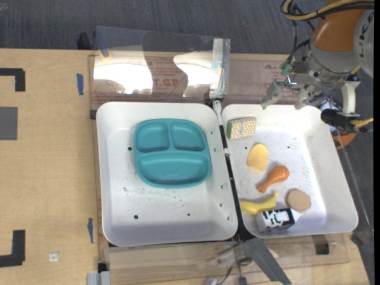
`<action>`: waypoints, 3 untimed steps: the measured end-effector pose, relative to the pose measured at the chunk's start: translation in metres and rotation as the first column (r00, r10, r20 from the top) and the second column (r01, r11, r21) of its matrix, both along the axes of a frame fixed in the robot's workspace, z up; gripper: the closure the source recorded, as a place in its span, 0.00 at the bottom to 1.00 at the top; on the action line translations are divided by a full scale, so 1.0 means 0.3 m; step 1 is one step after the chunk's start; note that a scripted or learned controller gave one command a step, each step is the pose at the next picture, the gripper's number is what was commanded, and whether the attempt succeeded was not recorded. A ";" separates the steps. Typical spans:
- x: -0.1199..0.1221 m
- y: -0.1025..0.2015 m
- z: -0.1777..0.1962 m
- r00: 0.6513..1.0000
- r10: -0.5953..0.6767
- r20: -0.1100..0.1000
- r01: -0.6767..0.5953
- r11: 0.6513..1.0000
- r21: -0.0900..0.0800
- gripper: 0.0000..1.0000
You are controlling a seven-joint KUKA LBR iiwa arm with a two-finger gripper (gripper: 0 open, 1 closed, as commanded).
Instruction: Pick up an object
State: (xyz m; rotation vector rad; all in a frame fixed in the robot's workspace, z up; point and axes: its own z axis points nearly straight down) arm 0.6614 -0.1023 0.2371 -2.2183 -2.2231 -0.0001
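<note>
Cracker lies nearest the claw, down and to its left in the right bin; chip and drumstick, long axis slanting, lie farther below. Claw's opening I cannot tell.

**Arm parked far right**

Grey KUKA arm with orange band enters from the right and sits at the far-right corner of the scene. Wrist points down and left. Two-finger gripper hangs at its tip, fingers spread apart, nothing between them.
</note>
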 end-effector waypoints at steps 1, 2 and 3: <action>-0.373 0.082 -0.182 1.000 0.007 -0.004 -0.007 1.000 0.000 0.00; -0.447 -0.133 -0.498 1.000 0.017 0.006 -0.017 1.000 -0.002 0.00; -0.442 -0.130 -0.464 1.000 0.017 0.011 -0.017 1.000 -0.003 1.00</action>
